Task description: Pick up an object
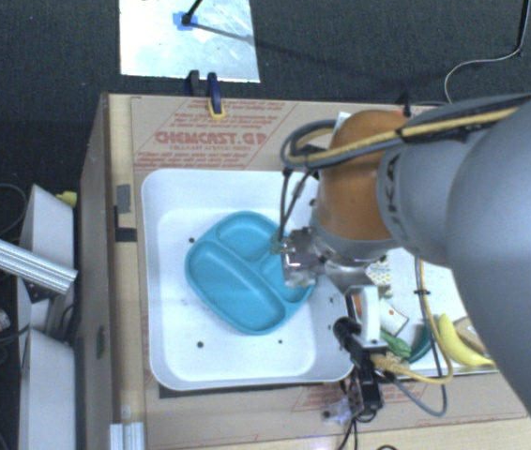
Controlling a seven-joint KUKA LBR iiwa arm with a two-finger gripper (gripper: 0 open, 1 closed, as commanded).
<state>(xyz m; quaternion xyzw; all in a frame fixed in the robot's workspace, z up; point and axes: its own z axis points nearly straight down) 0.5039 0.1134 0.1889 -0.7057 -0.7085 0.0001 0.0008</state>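
Reaching in from the right, the big grey arm (491, 204) hangs low over the left white bin (176, 345). Its gripper (295, 268) sits at the right edge of a blue plate (233, 279) with sections, which lies tilted in that bin. I cannot tell if it grips anything. A yellow banana (455, 343) lies in the right bin.

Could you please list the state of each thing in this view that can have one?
blue divided plate: lying right side up in the left bin, its right edge under the arm.
left bin: upright on the bench, holding the plate.
banana: lying in the right bin, partly hidden by the arm.
gripper: down at the plate's right edge; grasp not visible.
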